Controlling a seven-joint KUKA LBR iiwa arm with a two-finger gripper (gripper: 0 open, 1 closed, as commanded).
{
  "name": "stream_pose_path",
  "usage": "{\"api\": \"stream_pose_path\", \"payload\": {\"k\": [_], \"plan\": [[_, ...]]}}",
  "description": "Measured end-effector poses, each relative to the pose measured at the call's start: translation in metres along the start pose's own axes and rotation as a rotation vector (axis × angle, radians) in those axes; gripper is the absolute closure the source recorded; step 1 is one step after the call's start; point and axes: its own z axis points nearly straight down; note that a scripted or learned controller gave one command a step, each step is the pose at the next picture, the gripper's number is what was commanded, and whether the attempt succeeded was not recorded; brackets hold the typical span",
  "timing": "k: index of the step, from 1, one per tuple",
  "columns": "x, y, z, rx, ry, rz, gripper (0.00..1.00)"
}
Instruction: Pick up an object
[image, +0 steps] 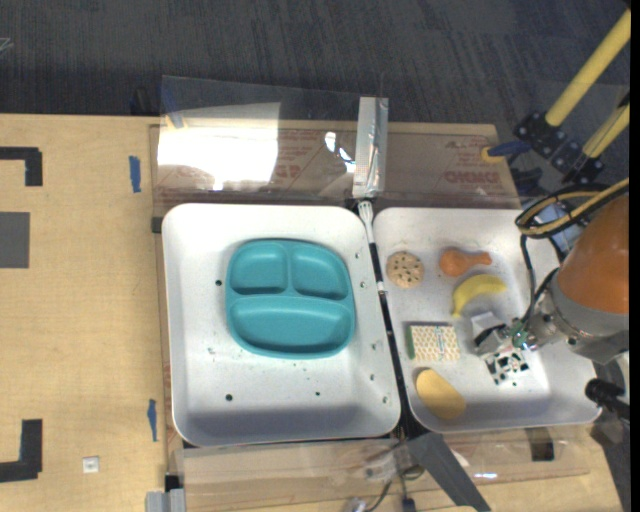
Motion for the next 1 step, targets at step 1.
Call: {"api": "stream_pose_path", "payload": {"k": [1], "plan": [[0.0835,0.0538,-0.0904,0.023,0.021,0.042,1.0]]}}
